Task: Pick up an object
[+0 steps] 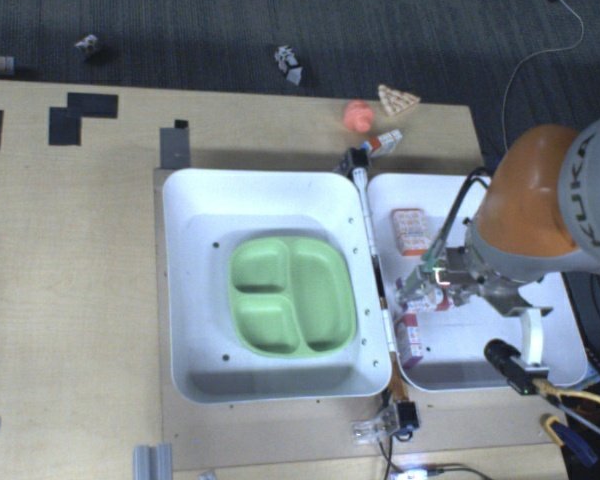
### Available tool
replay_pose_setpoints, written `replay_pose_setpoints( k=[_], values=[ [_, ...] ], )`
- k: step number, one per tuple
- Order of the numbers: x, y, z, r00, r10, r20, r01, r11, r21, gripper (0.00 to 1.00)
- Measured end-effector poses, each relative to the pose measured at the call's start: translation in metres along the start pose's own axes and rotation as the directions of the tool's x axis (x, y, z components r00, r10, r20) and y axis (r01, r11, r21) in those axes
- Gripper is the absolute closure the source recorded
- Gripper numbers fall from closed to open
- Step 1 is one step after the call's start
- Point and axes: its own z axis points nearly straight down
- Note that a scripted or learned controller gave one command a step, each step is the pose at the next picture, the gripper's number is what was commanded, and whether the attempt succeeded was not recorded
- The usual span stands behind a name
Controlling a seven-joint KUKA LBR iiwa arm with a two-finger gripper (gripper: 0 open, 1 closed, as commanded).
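Reaching in from the right of the frame, your grey arm with its glossy orange band (525, 203) hangs over the right bin (570, 363), and the tool (427, 278) sits low at that bin's left side; you cannot tell how it stands. Just above it a small flat carton (410, 230) with a reddish printed face lies on the smooth white floor. Below it rests a slim dark packet (410, 336). Your left bin (185, 298) holds a pale green, rounded three-compartment plastic tray (290, 293). Both bins rest on the light wooden bench (70, 308).
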Motion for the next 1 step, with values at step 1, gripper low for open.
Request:
replay_pose_setpoints(
  k=[1],
  values=[
    [0.0853,-0.0052,0.0006,1.0,0.0,0.0,0.0,1.0,0.0,1.0]
  ],
)
